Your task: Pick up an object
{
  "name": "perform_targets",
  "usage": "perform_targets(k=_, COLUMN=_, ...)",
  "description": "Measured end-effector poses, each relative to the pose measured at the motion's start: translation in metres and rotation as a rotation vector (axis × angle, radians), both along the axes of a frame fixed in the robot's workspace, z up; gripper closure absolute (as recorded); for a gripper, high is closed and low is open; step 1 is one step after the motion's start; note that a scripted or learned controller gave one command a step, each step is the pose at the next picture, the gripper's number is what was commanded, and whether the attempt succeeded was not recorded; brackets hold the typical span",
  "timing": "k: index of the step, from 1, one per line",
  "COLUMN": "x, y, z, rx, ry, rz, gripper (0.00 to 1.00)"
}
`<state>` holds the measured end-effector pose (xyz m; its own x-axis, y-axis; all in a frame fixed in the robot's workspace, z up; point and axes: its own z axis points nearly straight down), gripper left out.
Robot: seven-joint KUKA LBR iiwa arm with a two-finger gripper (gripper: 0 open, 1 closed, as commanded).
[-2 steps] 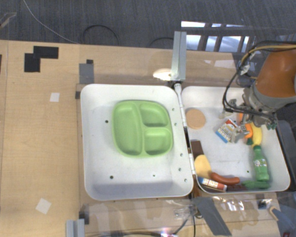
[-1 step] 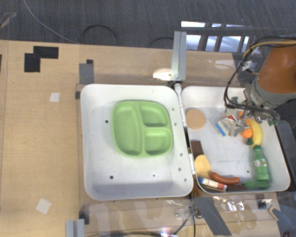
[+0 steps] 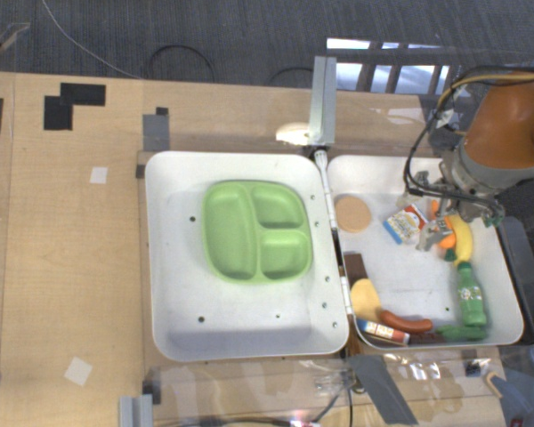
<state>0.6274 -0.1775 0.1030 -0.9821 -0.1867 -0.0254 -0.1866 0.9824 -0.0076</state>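
My gripper (image 3: 436,225) hangs low over the upper right part of the right bin (image 3: 507,323), under the grey wrist and the orange band. Directly around it lie a blue, white and red snack packet (image 3: 402,225), a small orange carrot-like piece (image 3: 448,241) and a yellow banana (image 3: 464,237). The gripper's tip is among these three, and I cannot tell whether it touches any of them. Nothing is visibly lifted.
The right bin also holds a tan round cookie (image 3: 353,213), a brown bar (image 3: 353,264), a yellow piece (image 3: 365,297), a sausage (image 3: 408,321) and a green bottle (image 3: 470,297). A green divided plate (image 3: 254,230) lies in the left bin (image 3: 173,318).
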Motion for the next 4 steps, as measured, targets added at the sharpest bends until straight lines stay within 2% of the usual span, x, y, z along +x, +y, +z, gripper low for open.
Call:
perform_targets(k=1, x=-0.013, y=0.003, z=-0.014, rx=0.000, ry=0.014, rz=0.086, gripper=0.00)
perform_targets(k=2, x=-0.062, y=-0.016, z=-0.013, rx=-0.004, ry=0.013, rz=0.238, gripper=0.00)
perform_targets(k=3, x=-0.100, y=0.004, z=-0.012, rx=-0.010, ry=0.008, rz=0.364, gripper=0.00)
perform_targets(k=4, x=-0.109, y=0.048, z=-0.012, rx=-0.006, ry=0.005, rz=0.169, gripper=0.00)
